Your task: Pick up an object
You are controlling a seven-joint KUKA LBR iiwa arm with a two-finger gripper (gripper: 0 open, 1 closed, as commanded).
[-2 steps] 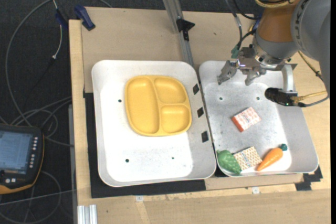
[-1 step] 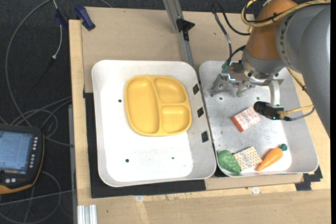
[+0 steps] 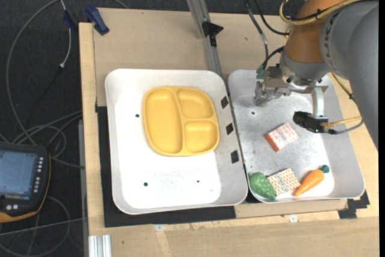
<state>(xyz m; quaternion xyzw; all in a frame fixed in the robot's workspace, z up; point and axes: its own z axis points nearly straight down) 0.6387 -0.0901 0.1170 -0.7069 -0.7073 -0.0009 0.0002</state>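
A robotics lab: plywood bench (image 3: 162, 21), loose cables (image 3: 36, 69) on dark carpet, and a teach pendant (image 3: 21, 180).

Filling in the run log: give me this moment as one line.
arm: over right bin | gripper: near far-left corner, nothing seen held | right bin: orange box, carrot, green toy, patterned packet | left bin: yellow tray

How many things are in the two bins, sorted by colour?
Yellow: 1, the divided tray in the left bin.
Orange: 2, the small box and the carrot in the right bin.
Green: 1, the leafy vegetable.
Tan patterned: 1, the packet.
Total: 5
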